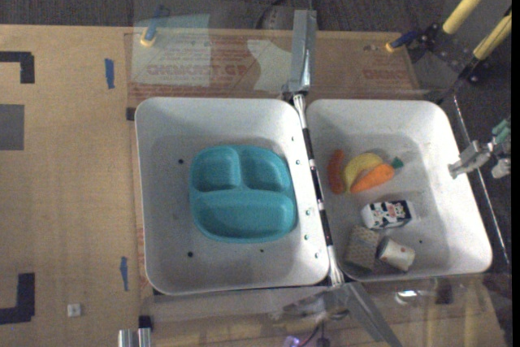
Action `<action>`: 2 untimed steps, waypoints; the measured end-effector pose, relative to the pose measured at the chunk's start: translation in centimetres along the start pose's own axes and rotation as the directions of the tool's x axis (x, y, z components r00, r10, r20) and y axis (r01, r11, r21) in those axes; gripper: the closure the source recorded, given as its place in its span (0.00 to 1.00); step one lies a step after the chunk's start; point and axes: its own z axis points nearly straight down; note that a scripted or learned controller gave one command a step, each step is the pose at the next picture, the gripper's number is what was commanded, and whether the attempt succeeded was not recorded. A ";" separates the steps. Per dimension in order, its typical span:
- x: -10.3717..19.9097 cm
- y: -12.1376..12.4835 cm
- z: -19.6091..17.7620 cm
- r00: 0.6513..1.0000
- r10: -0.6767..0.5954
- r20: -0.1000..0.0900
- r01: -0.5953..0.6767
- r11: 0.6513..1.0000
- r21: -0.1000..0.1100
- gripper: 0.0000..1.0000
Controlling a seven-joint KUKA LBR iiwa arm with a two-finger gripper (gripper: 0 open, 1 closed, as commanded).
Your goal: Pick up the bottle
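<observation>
A small white bottle with black cow-like patches (387,213) lies on its side in the right bin (439,122), towards its front middle. At the far right, over the right bin's rim, a grey metal part that looks like my gripper (474,160) pokes in, with a teal piece above it. It is well apart from the bottle, to the bottle's right and a little further back. Nothing is seen held in it.
Around the bottle lie a white cup-like piece with a reddish end (396,254), a brown block (362,246), a carrot (375,176), a yellow fruit (361,166) and an orange-red piece (336,171). The left bin (162,175) holds a teal divided plate (241,193).
</observation>
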 end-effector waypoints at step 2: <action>0.6 -2.4 -10.8 0.993 0.121 0.001 -0.121 0.993 -0.001 1.00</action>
